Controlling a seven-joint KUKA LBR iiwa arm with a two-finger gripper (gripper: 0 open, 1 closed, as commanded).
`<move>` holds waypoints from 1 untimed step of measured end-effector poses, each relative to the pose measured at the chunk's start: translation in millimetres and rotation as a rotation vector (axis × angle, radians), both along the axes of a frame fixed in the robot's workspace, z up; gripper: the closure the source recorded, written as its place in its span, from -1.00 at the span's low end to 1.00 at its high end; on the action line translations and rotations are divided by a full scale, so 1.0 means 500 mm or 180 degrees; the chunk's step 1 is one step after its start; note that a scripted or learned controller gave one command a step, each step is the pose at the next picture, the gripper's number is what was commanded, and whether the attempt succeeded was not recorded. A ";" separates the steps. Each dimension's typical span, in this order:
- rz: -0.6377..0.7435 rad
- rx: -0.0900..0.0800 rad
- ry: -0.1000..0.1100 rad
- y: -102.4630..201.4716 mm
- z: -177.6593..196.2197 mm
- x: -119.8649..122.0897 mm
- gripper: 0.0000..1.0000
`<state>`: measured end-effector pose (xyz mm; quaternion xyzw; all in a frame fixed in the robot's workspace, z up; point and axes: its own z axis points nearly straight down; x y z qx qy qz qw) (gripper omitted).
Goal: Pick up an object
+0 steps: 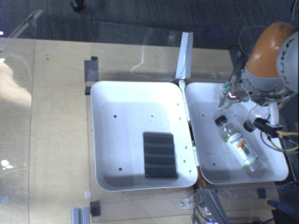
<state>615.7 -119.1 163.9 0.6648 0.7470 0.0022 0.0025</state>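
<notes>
Gripper: my gripper (230,97) hangs over the far side of the right bin (205,171), under the orange band of my arm (271,50). From this high slanted view it is a small cluttered shape, and I cannot tell how wide it stands or whether anything sits in it.

Bottle: a clear plastic bottle (239,146) with a dark cap and an orange-and-green label lies on its side on the floor of the right bin. Its cap end points toward my gripper and its base toward the near right corner. It is near my gripper but apart from it, resting flat on the white floor.

Black block: a dark ribbed rectangular block (160,155) lies flat in the left bin (107,125), toward the near edge and well apart from my arm.

Done so far: I judge that nothing has been lifted. Both objects rest on their bin floors, and my arm is already over the bin that holds the bottle.

Left to do: I still have to come down on an object, close on it and raise it clear. The bottle is the nearer choice. I would aim across its narrow body rather than along its length.

Risk: the bottle is round and smooth, so I expect it could roll or slip away under an off-centre pinch.
</notes>
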 end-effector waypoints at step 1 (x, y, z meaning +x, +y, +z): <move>-0.0001 0.0000 0.0001 0.000 0.000 0.000 -1.00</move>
